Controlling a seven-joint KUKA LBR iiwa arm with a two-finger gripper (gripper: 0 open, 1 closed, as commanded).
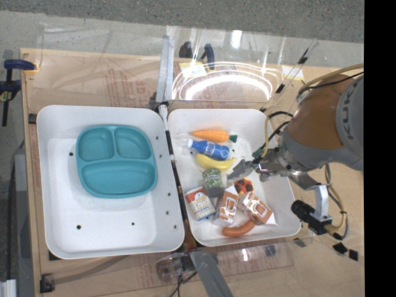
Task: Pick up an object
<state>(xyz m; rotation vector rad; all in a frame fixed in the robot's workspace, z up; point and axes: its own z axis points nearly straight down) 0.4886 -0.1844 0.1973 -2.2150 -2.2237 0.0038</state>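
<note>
Grey two-finger gripper [238,171] low over cluttered right white bin [281,218], fingers too blurry to call open or shut (can't tell, honestly). Right by its tip: yellow plastic banana [215,161], blue bottle [209,148], orange carrot [210,135]. Small cartons half lost in pile. Teal divided plate [116,160] in left white bin [55,228]. Wooden bench [93,79] underneath, clear plastic sheeting [247,48] behind.

The arm [322,129] is cut off at the right, so its base is out of sight. Its wrist hides part of the right bin [179,129] wall. The tool [238,172] is blurred and dark against the toys; what lies beneath its tip is perhaps an orange item [245,185], too small to name. A blue clamp [11,82] is cut by the left edge.
</note>
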